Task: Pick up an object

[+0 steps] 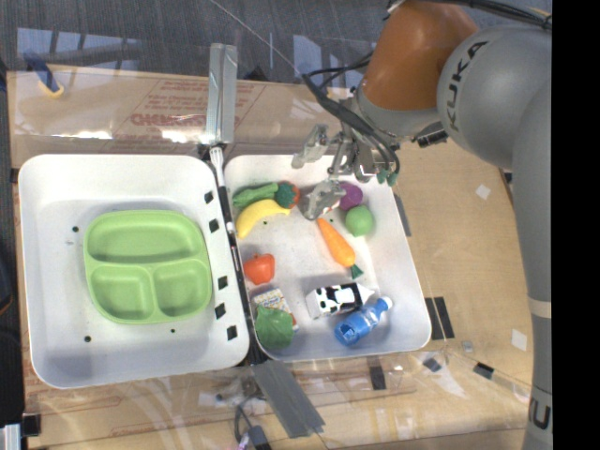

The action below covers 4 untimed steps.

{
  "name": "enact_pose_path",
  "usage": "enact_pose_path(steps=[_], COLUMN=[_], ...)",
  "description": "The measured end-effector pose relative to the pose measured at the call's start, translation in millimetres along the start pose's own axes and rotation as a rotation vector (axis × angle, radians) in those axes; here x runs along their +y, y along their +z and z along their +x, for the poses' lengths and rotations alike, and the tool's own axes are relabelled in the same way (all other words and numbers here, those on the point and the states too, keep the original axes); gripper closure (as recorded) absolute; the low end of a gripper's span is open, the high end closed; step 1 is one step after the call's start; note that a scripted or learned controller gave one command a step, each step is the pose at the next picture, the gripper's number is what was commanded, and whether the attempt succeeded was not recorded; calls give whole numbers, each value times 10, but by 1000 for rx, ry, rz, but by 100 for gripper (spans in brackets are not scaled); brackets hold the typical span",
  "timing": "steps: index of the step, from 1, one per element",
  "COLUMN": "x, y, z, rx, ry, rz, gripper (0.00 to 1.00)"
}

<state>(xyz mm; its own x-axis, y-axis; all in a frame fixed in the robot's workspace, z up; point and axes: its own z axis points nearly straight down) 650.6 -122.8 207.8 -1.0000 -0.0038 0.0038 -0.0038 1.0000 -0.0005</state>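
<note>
My gripper (317, 172) hangs over the far end of the right bin (412, 293), fingers open and nothing between them. One fingertip (322, 198) sits just above the top of an orange carrot (336, 240). A purple eggplant (351, 195) and a green ball-shaped fruit (359, 220) lie right beside it, partly under the wrist. To its left are a yellow banana (261, 216) and a green vegetable (261, 195). Nearer the front lie a red tomato (260, 268), a black-and-white cow toy (337, 299), a blue bottle (361, 320) and a green leafy piece (274, 327).
The left bin (42, 251) holds a green divided tray (145, 265). A grey upright bar (222, 92) stands at the back between the bins. The arm's orange band (412, 54) and cables hang over the right bin's far rim.
</note>
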Motion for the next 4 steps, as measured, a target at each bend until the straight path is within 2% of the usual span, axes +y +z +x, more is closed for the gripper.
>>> enact_pose_path(steps=[1,2,3,4], x=[-384,-283,-726,-696], y=[1060,1188,1172,1084], z=[-1,491,1089,1066], rx=[4,1,-3,-3], ry=[-229,-315,-301,-310], rz=[-4,-3,-1,-3], gripper=[0,0,0,100])
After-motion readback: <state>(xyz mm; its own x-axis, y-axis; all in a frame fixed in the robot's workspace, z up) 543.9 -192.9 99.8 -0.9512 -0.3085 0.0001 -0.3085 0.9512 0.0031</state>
